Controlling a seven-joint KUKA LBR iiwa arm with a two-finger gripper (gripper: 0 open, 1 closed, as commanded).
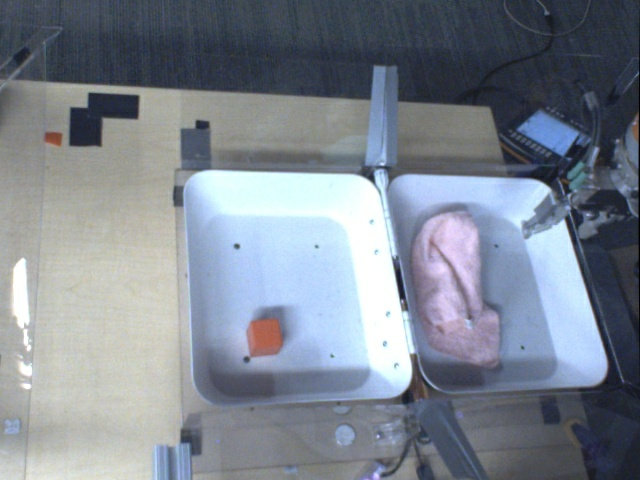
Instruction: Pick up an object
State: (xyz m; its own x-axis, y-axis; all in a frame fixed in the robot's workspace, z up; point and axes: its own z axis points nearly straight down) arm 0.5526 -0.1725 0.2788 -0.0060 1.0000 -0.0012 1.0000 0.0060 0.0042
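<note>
A small orange block (265, 337) rests on the floor of the left bin (210, 268), toward its front left. A crumpled pink cloth (455, 286) lies lengthwise in the right bin (570, 358), on its left half. My gripper (545, 216) hangs over the far right corner of the right bin, well to the right of the cloth and apart from it. Nothing is seen in its grasp. Most of the arm is cut off by the frame's right side.
A grey metal divider post (383, 118) stands behind the seam between the bins. A small screen device (545, 133) with cables sits at the back right. Black markers (100, 116) and a small orange tag (53, 139) lie on the wooden bench at the far left.
</note>
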